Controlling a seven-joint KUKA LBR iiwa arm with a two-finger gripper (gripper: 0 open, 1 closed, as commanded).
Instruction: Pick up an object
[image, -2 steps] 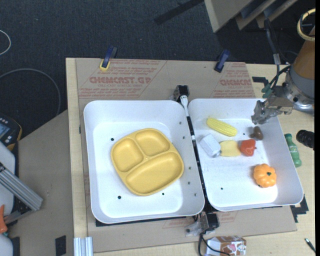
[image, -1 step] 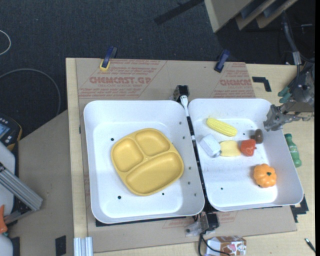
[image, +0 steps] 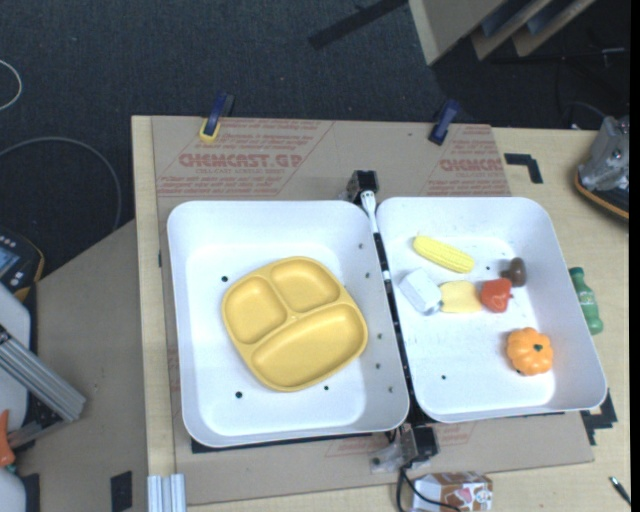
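The right bin (image: 560, 385) holds several small toys: a yellow corn cob (image: 443, 254), a white block (image: 420, 292), a pale yellow piece (image: 460, 298), a red piece (image: 495, 294), a small brown piece (image: 514, 269) and an orange pumpkin (image: 529, 351). A yellow divided plate (image: 295, 322) lies in the left bin (image: 195, 260). At the view's right edge, the arm's grey end with an orange rim (image: 606, 165) stands beyond the right bin's far corner, away from all the toys. Nothing is seen held in it.
A green object (image: 586, 298) lies just outside the right bin's right wall. Clamps (image: 212, 118) sit on the brown board behind the bins. Cables and a small box (image: 455, 492) lie at the front edge.
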